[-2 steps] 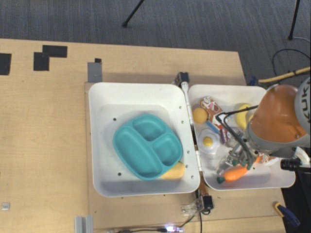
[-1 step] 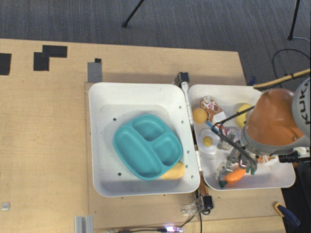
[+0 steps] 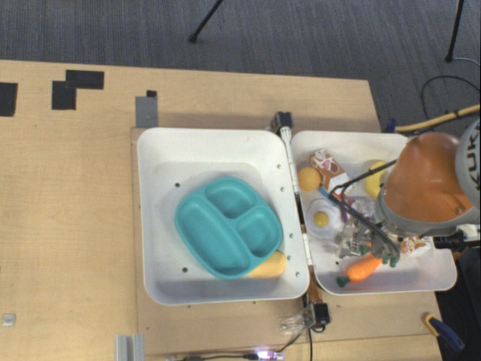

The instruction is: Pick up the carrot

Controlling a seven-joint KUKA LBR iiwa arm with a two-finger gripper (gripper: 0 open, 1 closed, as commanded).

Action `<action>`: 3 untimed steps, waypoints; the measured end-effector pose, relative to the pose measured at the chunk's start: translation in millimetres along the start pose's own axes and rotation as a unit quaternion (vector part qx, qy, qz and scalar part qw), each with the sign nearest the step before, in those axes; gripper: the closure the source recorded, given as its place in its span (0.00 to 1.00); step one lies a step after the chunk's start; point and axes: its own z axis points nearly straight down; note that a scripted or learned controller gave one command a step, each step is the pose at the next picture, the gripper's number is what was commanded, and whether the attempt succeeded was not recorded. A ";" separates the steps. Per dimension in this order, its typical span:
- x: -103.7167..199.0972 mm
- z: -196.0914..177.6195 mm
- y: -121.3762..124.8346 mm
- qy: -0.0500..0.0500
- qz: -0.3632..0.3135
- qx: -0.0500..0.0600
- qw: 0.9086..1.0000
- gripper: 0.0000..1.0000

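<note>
The arm (image 3: 428,183) reaches in from the right over the right bin (image 3: 443,277), its orange band bulging above the clutter. The gripper (image 3: 368,243) hangs low just above the carrot (image 3: 364,269), a tapered orange piece with a green stub, lying slantwise by the bin's near wall. Whether it touches the carrot, I cannot tell, and how the jaws stand is lost in a tangle of metal and cables.

Crowding the spot: a fried-egg toy (image 3: 322,218), flat, white with a yellow yolk, sits just to the left; a round yellow fruit (image 3: 308,177) and a small red-and-white printed packet (image 3: 325,164) lie further back.

In the left bin (image 3: 161,201), a smooth teal divided plate (image 3: 228,226) rests tilted, with a pale yellow piece (image 3: 270,265) peeking from under its near edge.
</note>
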 end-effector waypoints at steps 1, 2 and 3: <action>0.2 0.2 0.0 0.000 0.000 0.000 1.000 0.00; -1.8 -10.6 1.0 -0.002 0.002 -0.001 1.000 1.00; -1.7 -10.5 1.0 -0.002 0.002 -0.001 1.000 0.00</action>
